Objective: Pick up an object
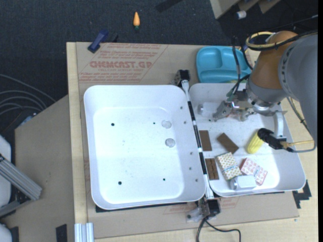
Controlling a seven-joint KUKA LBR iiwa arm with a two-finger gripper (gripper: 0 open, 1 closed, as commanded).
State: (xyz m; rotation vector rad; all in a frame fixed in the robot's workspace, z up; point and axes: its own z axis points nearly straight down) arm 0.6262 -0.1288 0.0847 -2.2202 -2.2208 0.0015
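Presently the gripper sits low in the right bin's upper part, fingers apart, nothing between them. Objects lie lower right: yellow cylinder, brown block, patterned packets (bunched together).

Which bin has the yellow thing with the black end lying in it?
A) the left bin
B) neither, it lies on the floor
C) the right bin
C: the yellow thing lies in the right bin, near the brown blocks and patterned packets, while the left bin holds none of these.
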